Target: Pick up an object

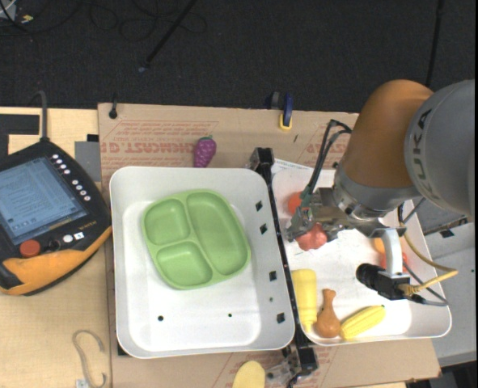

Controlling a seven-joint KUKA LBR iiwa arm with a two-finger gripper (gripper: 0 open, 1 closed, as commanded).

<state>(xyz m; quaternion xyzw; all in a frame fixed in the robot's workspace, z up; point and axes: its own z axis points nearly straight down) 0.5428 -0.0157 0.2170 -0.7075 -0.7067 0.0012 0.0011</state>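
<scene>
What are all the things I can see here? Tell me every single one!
White bins: 2, side by side on the bench.
Divided plate: 1, green, in the left bin.
Red toy: 1, right bin, under the gripper.
Yellow block: 1, right bin, by the divider.
Chicken drumstick toy: 1, orange-brown, right bin front.
Corn toy: 1, yellow, right bin front.
Grapes toy: 1, purple, behind the left bin.
Lemon toy: 1, yellow, in front of the bins.
Control pendant: 1, black and orange, far left.
Arm: 1, grey and orange.
Gripper: 1, over the right bin.
</scene>
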